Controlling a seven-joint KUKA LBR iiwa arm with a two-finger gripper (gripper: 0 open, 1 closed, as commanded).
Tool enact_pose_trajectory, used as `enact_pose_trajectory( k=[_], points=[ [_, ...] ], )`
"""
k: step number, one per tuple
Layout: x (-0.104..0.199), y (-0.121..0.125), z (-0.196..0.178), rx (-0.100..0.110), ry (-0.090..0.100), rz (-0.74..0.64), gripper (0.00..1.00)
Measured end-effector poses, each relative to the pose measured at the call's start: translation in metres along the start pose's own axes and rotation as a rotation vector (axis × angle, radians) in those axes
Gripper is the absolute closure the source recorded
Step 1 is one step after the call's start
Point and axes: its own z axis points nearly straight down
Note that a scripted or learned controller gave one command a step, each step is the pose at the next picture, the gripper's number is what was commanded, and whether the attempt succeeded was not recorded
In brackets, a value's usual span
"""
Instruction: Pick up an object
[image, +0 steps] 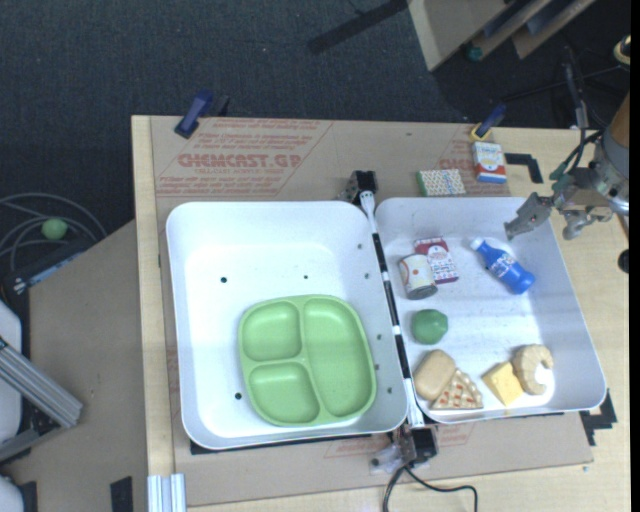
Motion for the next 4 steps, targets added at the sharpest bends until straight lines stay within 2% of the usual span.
enact_pose_trajectory(
  k=[1,2,4],
  points=[
    [-0.017,0.036,0.106,0.004,0.002,0.000,0.00],
    [-0.015,0.037,0.140,0.001,0.012,-0.006,0.00],
    [-0.015,0.022,0.139,-0.002,0.009,-0.006,0.00]
  ],
)
